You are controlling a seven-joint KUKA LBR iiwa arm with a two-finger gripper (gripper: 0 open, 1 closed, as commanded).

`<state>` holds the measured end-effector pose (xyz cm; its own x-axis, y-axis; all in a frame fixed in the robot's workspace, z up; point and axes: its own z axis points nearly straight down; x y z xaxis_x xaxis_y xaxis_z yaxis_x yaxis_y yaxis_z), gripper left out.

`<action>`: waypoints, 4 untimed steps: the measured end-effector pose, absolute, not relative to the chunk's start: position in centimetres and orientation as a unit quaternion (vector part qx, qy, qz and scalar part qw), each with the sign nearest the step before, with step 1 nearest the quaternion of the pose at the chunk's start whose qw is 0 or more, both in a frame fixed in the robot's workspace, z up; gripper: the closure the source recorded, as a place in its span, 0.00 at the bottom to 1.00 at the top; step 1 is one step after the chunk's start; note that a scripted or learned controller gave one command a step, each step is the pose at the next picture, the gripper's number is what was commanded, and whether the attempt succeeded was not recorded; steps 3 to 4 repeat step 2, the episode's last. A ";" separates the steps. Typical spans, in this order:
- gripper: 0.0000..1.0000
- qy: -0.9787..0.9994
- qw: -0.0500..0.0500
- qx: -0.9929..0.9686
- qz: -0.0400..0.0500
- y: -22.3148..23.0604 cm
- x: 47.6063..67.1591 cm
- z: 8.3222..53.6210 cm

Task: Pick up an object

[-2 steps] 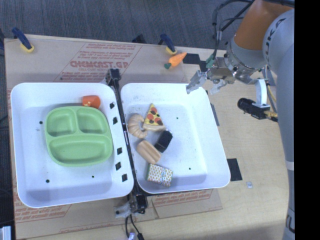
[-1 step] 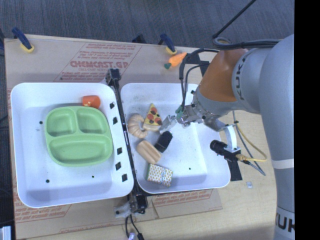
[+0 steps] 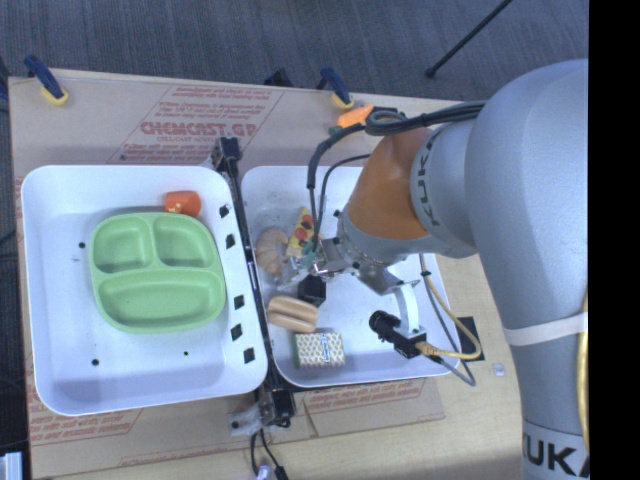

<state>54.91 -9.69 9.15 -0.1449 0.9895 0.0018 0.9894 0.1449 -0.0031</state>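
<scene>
My gripper (image 3: 312,286) reaches down into the right bin (image 3: 400,363), just above a hot-dog-shaped toy (image 3: 291,314). A tan round toy (image 3: 270,249) and a yellow-and-red toy (image 3: 301,234) lie up-left of the gripper. A patterned small box (image 3: 319,349) rests near the bin's front wall. The arm's orange band and wrist hide the middle of this bin. In the left bin, a green divided plate (image 3: 156,271) fills the centre, with a small orange-red toy (image 3: 182,204) behind it.
A black divider with clips (image 3: 243,268) runs between the two bins. A black cable fitting (image 3: 393,333) hangs beside the gripper over the right bin. The left bin (image 3: 50,298) has bare floor around the plate. Clamps (image 3: 46,80) hold the cardboard base.
</scene>
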 end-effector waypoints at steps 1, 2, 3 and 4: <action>1.00 -0.758 0.002 -0.652 0.002 -9.8 54.9 10.1; 1.00 -0.771 0.000 -0.637 0.000 -4.6 56.4 24.9; 1.00 -0.771 0.000 -0.637 0.000 -4.6 56.4 24.9; 1.00 -0.771 0.000 -0.637 0.000 -4.6 56.4 24.9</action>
